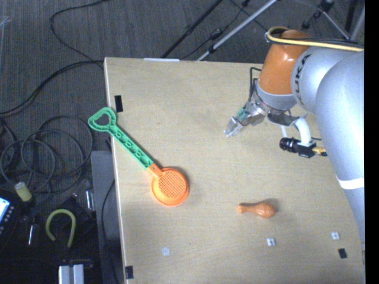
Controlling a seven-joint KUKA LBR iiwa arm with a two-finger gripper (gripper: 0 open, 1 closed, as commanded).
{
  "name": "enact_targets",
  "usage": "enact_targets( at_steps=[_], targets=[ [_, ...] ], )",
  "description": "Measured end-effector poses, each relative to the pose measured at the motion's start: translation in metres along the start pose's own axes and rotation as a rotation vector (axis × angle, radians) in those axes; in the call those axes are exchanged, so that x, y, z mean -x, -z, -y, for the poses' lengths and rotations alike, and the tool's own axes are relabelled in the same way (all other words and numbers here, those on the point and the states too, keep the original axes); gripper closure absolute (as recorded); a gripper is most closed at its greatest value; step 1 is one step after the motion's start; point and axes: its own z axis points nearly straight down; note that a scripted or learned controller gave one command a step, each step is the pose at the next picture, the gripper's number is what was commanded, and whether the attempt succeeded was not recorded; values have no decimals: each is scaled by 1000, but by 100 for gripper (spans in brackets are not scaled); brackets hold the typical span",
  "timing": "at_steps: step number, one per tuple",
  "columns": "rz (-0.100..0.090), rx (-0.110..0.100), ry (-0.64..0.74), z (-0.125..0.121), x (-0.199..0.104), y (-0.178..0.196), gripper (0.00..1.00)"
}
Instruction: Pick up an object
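An orange sieve-like scoop with a long green handle lies on the tan board's left side, its handle pointing to the upper left. A small orange drumstick-shaped toy lies on the lower right part of the board. My gripper hangs over the board's upper middle, pointing down and to the left. It is well above and to the right of the scoop and apart from both objects. Nothing shows in it.
The tan board has its left edge near x=180, and beyond that edge are black cables and a dark floor. The grey arm with its orange band covers the upper right. Small markers dot the board's lower part.
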Motion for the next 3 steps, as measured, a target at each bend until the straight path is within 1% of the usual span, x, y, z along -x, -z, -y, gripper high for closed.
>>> enact_targets(
  at_steps=[1,2,3],
  targets=[
    [0,0,0,0,0,0,0],
    [0,-2,311,-6,-14,-10,0],
    [-2,2,310,-7,-15,0,100]
  ],
)
